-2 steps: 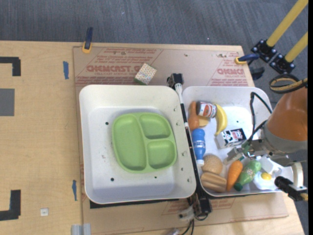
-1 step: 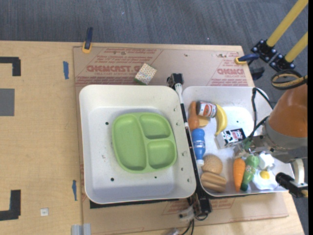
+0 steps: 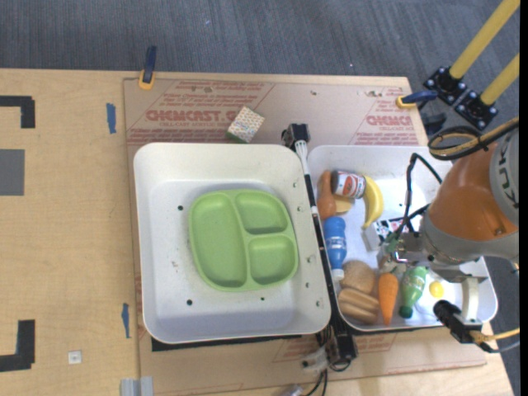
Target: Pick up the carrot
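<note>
The orange carrot (image 3: 387, 297) lies lengthwise near the front of the right bin (image 3: 483, 301), between a tan bread roll (image 3: 359, 291) and a green bottle (image 3: 411, 289). My gripper (image 3: 395, 251) hangs just above the carrot's far end, under the grey wrist and the orange band. Dark wrist parts and cables hide its tips, and nothing shows held in it.
The right bin also holds a blue bottle (image 3: 335, 242), a banana (image 3: 374, 200), a red-labelled can (image 3: 348, 185) and a small yellow piece (image 3: 436, 288). A green divided plate (image 3: 244, 239) lies in the left bin (image 3: 157, 221). A small patterned cube (image 3: 246, 124) sits behind the bins.
</note>
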Tool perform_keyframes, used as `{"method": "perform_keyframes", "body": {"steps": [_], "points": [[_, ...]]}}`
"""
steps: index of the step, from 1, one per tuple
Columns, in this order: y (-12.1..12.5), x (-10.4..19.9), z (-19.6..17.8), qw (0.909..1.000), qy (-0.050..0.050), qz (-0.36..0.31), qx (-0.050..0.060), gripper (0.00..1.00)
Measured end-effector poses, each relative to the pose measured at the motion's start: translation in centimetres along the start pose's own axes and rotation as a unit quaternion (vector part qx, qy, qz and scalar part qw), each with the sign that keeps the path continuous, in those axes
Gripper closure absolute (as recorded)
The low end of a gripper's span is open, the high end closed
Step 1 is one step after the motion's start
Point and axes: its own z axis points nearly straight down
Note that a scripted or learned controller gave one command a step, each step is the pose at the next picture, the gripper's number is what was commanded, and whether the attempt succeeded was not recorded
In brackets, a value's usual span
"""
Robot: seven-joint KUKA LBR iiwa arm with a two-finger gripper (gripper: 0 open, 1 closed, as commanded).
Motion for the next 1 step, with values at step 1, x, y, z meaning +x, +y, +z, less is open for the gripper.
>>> {"method": "perform_keyframes", "body": {"steps": [1], "points": [[1.33,5.69,-9.23,0.9724,0.005,0.233,0.011,1.00]]}}
